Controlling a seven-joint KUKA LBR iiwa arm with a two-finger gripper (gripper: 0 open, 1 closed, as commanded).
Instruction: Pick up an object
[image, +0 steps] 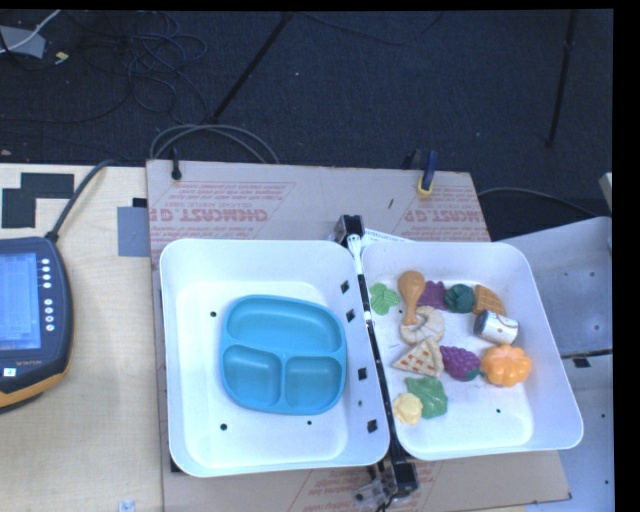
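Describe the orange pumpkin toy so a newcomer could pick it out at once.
Start at the right white bin, the one holding the heap of toy food rather than the blue divided plate. Go to the heap's right edge, below the small white and dark can and right of the purple grapes. The pumpkin is the round, ribbed, bright orange piece there.

The scene is lit evenly from above. The white bins (200, 270) are washed bright, shadows are faint, and small details are blurred.

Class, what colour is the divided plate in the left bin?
Light blue plate, seen in the camera view.
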